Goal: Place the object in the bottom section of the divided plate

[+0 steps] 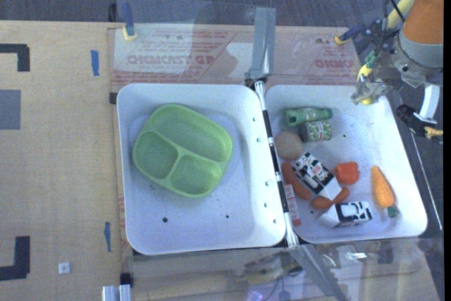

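The green divided plate (pixel 183 149) lies in the left bin (pixel 141 222). Toy food items, including a carrot (pixel 382 187) and a green bottle (pixel 308 115), lie in the right bin (pixel 405 151). Tool (pixel 366 91) state cannot be determined; it hangs over the right bin's upper edge.

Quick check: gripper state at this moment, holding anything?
Gripper: over the right bin's top right corner, nothing seen between its fingers; open or shut cannot be told.
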Controlling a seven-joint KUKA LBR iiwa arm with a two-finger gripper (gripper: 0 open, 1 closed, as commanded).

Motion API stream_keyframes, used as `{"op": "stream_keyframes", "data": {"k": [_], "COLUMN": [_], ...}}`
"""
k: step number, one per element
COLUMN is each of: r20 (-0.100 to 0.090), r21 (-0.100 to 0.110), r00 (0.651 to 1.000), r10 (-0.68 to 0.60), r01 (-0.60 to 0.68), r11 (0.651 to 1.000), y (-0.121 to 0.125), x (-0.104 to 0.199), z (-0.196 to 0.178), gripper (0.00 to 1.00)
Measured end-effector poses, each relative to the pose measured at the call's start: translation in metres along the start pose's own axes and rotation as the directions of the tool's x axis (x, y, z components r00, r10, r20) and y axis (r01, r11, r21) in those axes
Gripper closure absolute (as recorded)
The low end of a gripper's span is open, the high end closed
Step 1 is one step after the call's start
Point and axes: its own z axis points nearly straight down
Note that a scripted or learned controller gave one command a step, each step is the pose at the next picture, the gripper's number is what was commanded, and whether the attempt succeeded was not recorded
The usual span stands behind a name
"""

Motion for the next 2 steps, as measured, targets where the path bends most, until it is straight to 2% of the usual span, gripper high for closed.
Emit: {"op": "stream_keyframes", "data": {"k": [1,2], "r20": [-0.003,-0.001], "r21": [0.000,-0.004], "r00": [0.989,0.970], "r10": [-0.151,-0.243], "r01": [0.151,0.243], "r11": [0.989,0.970], "y": [-0.004,-0.007], "x": [0.094,0.202], "z": [-0.007,-0.035], "gripper": [1.00,1.00]}}
